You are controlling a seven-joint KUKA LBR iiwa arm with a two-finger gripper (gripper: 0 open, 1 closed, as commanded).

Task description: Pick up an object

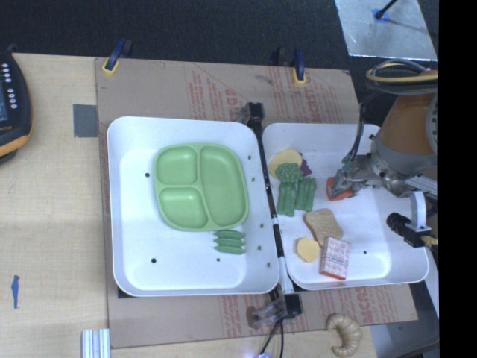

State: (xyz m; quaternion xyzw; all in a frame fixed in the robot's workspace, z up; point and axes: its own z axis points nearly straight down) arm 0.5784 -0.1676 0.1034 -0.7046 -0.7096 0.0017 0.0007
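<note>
My gripper [344,183] is low over the right bin [373,271], near its right side, and the grey arm comes in from the right. A small orange-red object [337,195] lies right at the gripper's tip, partly covered by it. Whether it is gripped or just lying underneath, I cannot tell. To the left in the same bin lie a yellow piece [285,159], a green and purple piece [291,171] and green stalks [295,197]. Nearer the front sit a bread slice [323,224], a yellow round piece [307,249] and a red and white box [335,258].
The left bin [134,267] holds a green divided plate [201,186] and a green pea pod [229,242]. A croissant [345,333] lies on the cardboard in front of the right bin. A black and orange pendant [9,103] sits at the bench's far left.
</note>
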